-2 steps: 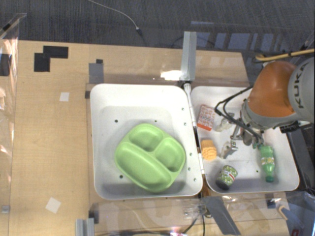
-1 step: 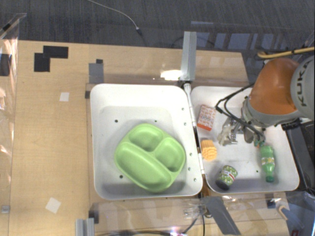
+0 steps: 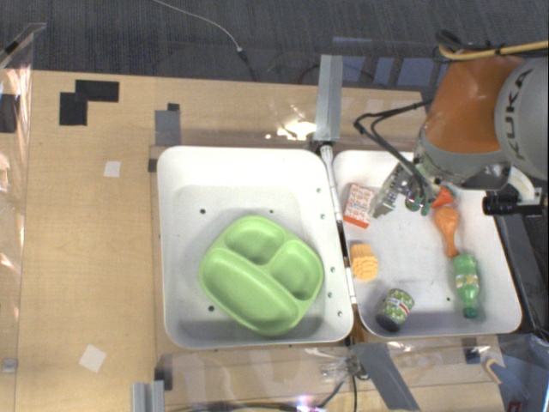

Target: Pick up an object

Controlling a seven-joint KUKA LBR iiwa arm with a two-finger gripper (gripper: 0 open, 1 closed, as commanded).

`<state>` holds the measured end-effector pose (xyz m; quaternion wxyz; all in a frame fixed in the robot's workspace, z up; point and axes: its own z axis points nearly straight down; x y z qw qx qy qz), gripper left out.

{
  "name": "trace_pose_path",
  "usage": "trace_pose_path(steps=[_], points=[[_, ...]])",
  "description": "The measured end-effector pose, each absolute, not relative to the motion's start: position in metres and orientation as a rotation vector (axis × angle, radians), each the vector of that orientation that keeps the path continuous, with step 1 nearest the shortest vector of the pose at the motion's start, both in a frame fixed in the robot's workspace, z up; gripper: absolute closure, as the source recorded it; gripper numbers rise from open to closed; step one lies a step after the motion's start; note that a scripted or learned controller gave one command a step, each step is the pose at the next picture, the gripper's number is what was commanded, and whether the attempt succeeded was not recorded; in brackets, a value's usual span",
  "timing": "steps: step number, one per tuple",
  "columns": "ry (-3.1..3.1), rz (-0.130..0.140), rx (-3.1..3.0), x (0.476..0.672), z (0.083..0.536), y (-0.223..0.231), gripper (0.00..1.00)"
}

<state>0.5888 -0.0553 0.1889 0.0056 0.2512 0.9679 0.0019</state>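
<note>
Hovering gripper (image 3: 399, 194) upper right of frame, grip state can't tell; red-white box (image 3: 358, 205) and orange drumstick (image 3: 447, 227) crowd it, so a descent may nudge both.

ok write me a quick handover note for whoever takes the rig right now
End effector: low over the upper part of the right bin, nothing seen held.
Right bin holds: small red-and-white box, yellow corn piece, green can, green bottle, orange carrot-like toy.
Left bin: green divided plate.
Done: no pick yet.
Left: grasp and lift one object; the box lies nearest.
</note>
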Motion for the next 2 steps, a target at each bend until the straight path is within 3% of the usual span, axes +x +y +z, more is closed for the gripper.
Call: trace_pose_path(steps=[1,2], points=[[3.128,0.002,0.158,0.557,0.205,-0.035,1.0],[3.024,0.0,-0.827,0.488,0.185,-0.021,1.0]])
